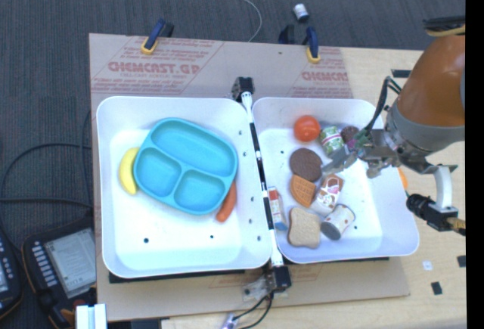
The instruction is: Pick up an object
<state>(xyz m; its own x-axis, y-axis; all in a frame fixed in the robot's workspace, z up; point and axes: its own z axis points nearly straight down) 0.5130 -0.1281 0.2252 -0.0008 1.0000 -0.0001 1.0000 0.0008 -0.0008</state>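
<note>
My gripper reaches in from the right over the middle of the right bin. It hovers just right of a round brown cookie and just below a small green-and-white can. A red tomato lies at the back. Under the gripper sit a white-and-red packet and a square waffle cracker. Toward the front are a bread slice and a small tipped cup. Nothing is visibly held.
The left bin holds a blue divided tray, a banana at its left and an orange carrot at its right. A small tube lies along the divider. The arm's orange band hangs over the bin's right wall.
</note>
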